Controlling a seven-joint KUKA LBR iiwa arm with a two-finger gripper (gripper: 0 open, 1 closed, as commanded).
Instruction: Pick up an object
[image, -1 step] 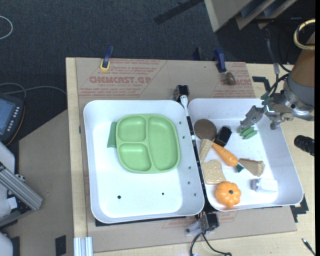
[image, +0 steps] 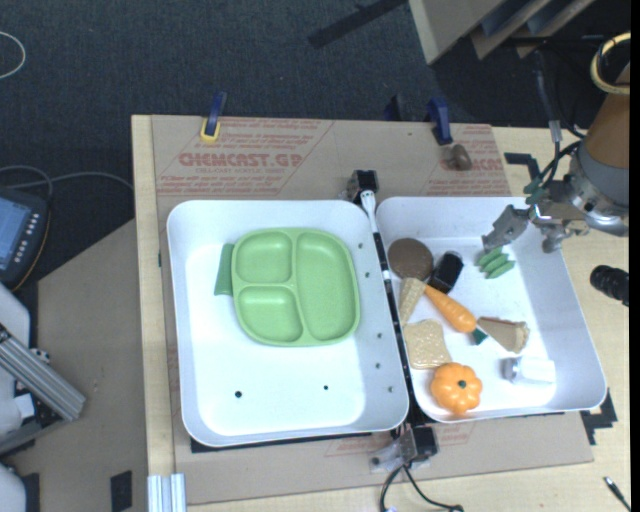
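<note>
The gripper (image: 505, 235) is hanging over the far right part of the right bin (image: 570, 330). It is sitting just above a small green thing (image: 494, 263) that is lying on the white bottom of that bin. I cannot tell if the fingers are apart or together, because they are small and blurry here. Nothing is showing between them, so I am thinking no object is picked up yet. The picking up is what is left to do.

The green thing is looking like the one the arm is going for, since it is closest. It is little, flat and light green, maybe a toy vegetable with ridges. It is lying apart from the other toys.

The other toys are sitting in the left and middle part of the same bin. There is an orange carrot (image: 450, 310), a round orange pumpkin (image: 456, 388), a brown round piece (image: 409, 258), a tan cracker-like square (image: 427, 343) and a black piece (image: 446, 272).

The left bin (image: 200, 400) is holding a green plate (image: 295, 285) with three parts. Both bins are resting on the counter (image: 160, 180).
</note>
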